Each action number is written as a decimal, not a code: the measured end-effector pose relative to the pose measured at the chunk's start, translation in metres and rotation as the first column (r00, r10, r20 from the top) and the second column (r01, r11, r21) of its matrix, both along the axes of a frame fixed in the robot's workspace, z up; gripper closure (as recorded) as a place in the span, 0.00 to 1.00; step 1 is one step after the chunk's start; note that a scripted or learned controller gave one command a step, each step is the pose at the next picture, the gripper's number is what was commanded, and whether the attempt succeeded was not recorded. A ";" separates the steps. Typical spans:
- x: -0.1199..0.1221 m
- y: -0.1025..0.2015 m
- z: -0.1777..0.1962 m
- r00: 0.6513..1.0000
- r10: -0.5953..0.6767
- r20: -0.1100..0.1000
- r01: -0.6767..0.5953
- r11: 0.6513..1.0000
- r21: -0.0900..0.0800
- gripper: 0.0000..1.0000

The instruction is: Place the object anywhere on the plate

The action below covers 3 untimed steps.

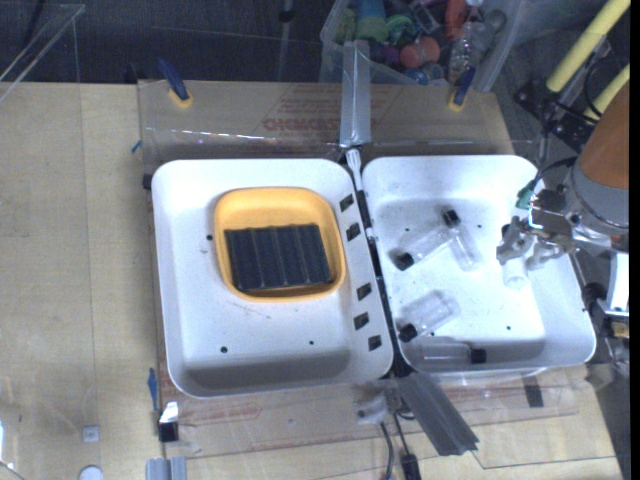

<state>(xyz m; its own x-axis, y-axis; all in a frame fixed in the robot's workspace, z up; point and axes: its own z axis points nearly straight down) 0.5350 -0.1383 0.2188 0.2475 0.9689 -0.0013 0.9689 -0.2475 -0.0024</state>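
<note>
The end effector (520, 246) hovered over the right bin's (560, 340) right side; its state could not be told. Clear bottles (432, 244) lay there, well apart from the yellow plate (277, 205).

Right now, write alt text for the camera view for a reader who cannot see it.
A grey robot arm's two-finger gripper hangs over the right shallow white bin, where several clear plastic bottles with black caps lie scattered. In the left shallow white bin, a yellow rounded plate bears a dark ribbed rectangular block.
</note>
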 end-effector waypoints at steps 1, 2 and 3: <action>-0.011 -0.014 -0.048 0.978 0.209 -0.001 -0.209 0.978 0.004 1.00; -0.010 -0.014 -0.048 0.978 0.209 -0.001 -0.209 0.978 0.004 0.00; -0.027 -0.052 0.023 0.979 0.204 0.003 -0.204 0.979 0.000 0.00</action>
